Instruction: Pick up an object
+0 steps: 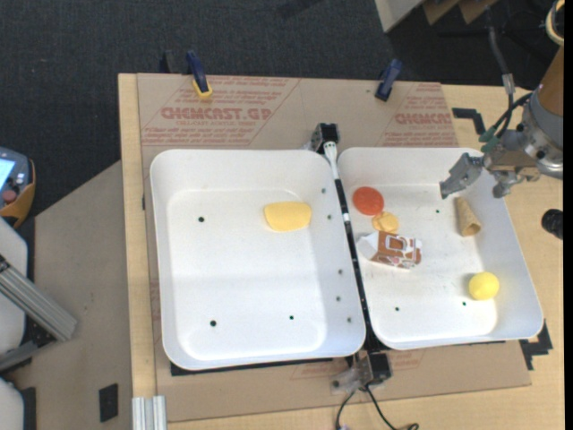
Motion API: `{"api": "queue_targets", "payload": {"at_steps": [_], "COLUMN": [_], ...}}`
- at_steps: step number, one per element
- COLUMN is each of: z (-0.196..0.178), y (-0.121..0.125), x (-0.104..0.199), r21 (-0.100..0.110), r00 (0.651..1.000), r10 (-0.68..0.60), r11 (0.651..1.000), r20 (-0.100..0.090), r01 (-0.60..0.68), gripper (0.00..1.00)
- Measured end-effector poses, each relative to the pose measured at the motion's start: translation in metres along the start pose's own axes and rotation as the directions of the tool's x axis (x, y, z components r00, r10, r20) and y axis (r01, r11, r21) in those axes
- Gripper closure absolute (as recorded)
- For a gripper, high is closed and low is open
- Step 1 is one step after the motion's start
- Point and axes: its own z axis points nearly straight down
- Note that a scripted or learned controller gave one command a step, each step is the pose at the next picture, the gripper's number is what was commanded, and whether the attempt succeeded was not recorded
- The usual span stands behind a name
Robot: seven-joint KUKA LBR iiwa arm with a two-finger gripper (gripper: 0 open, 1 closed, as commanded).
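Where the arm [546,106] enters from the right, most of it is cut off by the frame edge, and only its wrist section and the gripper [479,176] are visible above the far right corner of the right bin [528,267]. Two grey fingers are visible, one [458,176] angled toward the bin's centre and the other nearer the wrist; they stand apart with nothing between them. How close the fingertips are to the bin floor cannot be determined from this angle.

Right bin contents:
- a tan cone-shaped piece [467,215] just below the gripper, not touching it
- a red-orange disc [368,200] near the divider
- a small orange piece [387,223] touching the disc's lower edge
- a brown-and-white crumpled wrapper [396,252] just below the orange piece; its markings are too small to read
- a yellow ball [483,286] near the front right corner, well apart from the rest

Left bin [179,267] contents:
- one yellow oblong object [287,216], lying toward the far right of the floor

Both bins rest on a cardboard sheet [224,110] with red printing, held by two clamps [197,74] at its far edge.
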Motion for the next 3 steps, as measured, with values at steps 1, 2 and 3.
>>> {"api": "queue_targets", "payload": {"at_steps": [1, 2, 3], "z": [0.124, 0.192, 0.174], "y": [0.046, 0.045, 0.048], "x": [0.017, 0.047, 0.044], "r21": [0.004, 0.007, -0.006], "r00": [1.000, 1.000, 1.000], "r10": [-0.003, -0.002, 0.001], "r11": [1.000, 1.000, 1.000], "r20": [-0.002, -0.002, 0.002], "r01": [0.003, 0.002, -0.001], "gripper": [0.00, 0.00, 1.00]}}
